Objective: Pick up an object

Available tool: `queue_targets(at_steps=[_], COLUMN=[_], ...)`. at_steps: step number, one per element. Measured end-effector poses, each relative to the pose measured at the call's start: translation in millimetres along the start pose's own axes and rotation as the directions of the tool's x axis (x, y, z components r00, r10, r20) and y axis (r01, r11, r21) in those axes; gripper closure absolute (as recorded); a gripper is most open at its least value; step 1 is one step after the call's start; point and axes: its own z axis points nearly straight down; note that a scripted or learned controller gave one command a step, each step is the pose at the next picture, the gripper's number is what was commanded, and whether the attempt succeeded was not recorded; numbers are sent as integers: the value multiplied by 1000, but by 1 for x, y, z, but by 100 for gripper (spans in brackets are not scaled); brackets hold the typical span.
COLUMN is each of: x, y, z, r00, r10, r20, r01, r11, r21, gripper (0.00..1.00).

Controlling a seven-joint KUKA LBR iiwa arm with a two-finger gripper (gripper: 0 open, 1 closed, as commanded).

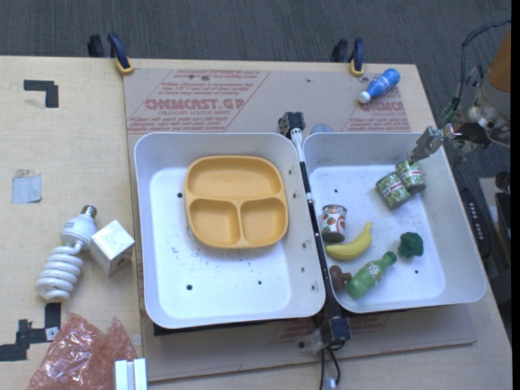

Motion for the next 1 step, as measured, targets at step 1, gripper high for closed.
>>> queue_targets(at_steps=[1], x=[12], y=[19], z=[120], r00=[1000], r10=[1], r20=[2], r01=[-1], r11=[1000], r21=[-4], gripper=[0])
